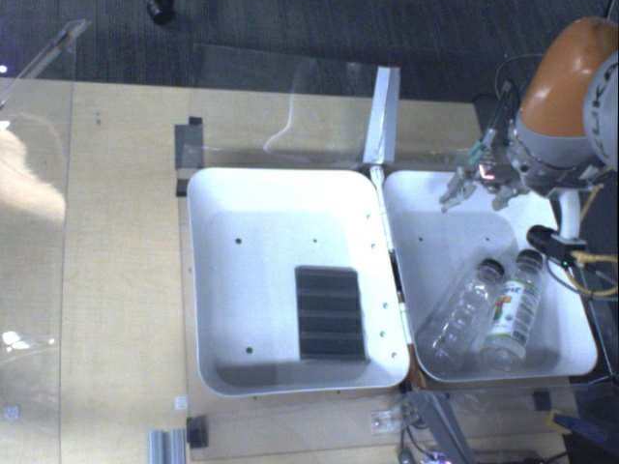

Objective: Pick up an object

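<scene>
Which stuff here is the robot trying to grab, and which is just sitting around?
For the job:
gripper
clear bottle
labelled bottle
black ridged block

Just there:
left bin
right bin
bench

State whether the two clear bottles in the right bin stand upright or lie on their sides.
Lying on their sides. Both bottles stretch lengthwise along the right bin's floor, side by side, caps pointing toward the far wall.
</scene>
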Controlling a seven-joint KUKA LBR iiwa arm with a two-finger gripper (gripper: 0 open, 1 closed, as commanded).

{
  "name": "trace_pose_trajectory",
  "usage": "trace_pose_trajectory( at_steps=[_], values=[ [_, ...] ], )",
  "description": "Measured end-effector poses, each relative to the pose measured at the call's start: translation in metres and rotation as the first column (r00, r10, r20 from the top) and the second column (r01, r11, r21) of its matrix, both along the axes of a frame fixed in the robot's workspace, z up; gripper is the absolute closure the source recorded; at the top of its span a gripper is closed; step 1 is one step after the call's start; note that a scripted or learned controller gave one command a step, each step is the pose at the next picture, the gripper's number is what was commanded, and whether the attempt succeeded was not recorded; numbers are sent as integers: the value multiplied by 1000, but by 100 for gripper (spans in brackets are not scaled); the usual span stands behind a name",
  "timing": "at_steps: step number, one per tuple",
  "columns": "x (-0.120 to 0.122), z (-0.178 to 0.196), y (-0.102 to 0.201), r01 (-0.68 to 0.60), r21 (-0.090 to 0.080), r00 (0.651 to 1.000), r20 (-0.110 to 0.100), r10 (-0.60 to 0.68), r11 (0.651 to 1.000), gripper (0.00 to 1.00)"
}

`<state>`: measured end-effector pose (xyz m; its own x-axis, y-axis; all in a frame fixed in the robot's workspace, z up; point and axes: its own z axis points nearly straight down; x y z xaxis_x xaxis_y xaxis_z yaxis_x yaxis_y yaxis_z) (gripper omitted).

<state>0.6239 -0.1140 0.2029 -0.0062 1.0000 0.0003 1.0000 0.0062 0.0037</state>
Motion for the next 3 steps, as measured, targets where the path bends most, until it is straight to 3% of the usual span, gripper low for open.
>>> trace_pose_trajectory(
  at_steps=[1,2,3],
  values=[
    [-47,-114,-55,-19,-3,1000,8,19,1000,0],
    [-28,-115,-91,-66,-3,998,6,67,998,0],
    [-47,-114,-89,-179,-5,984,12,179,984,0]
  ],
)
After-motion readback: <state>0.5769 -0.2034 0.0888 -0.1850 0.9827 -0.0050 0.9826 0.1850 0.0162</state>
